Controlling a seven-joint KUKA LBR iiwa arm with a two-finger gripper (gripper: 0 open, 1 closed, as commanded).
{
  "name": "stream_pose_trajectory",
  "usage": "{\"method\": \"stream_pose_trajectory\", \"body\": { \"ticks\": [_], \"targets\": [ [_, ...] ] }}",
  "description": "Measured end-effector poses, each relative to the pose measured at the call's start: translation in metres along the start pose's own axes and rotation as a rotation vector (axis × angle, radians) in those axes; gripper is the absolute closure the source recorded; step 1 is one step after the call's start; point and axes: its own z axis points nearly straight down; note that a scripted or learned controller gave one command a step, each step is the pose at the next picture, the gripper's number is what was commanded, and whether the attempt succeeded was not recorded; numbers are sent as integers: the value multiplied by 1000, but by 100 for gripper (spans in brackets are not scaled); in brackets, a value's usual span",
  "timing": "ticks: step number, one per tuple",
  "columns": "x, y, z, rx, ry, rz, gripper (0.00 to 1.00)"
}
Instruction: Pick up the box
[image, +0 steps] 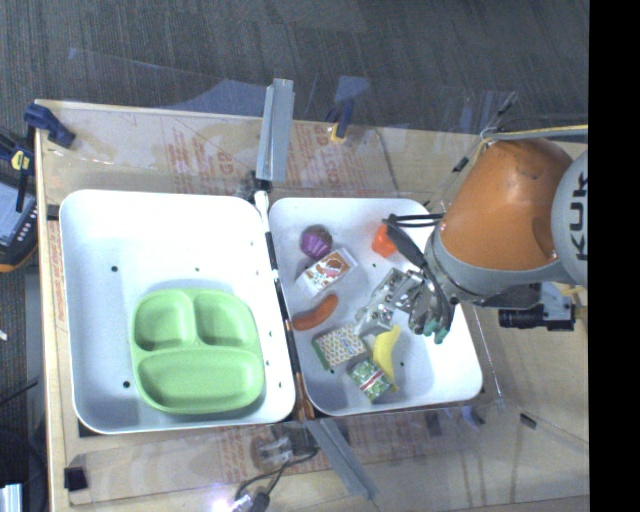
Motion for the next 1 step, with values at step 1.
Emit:
{"method": "stream_pose_trajectory", "body": {
  "ticks": [1],
  "targets": [
    [-44, 49, -20, -1, -2, -403, 100]
  ]
}}
